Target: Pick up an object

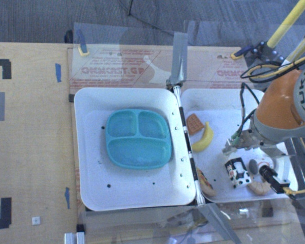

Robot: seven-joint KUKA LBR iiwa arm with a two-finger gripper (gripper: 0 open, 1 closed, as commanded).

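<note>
My gripper (252, 175) hangs low over the front right part of the right bin (221, 103). Its two dark fingers (238, 171) stand apart, so it is open with nothing gripped between them. A tan, bread-like piece (258, 188) lies just in front of the fingers by the bin's front rim. A yellow banana (204, 138) and a brown waffle-like square (194, 123) lie at the bin's left side, apart from the gripper. Another flat tan food piece (206, 183) sits in the front left corner.
The left bin (86, 136) holds a teal divided plate (138, 139). The arm's orange band (278, 103) and cables hang over the right bin's right side. A raised rim (185, 146) separates the two bins. Wooden bench lies to the left.
</note>
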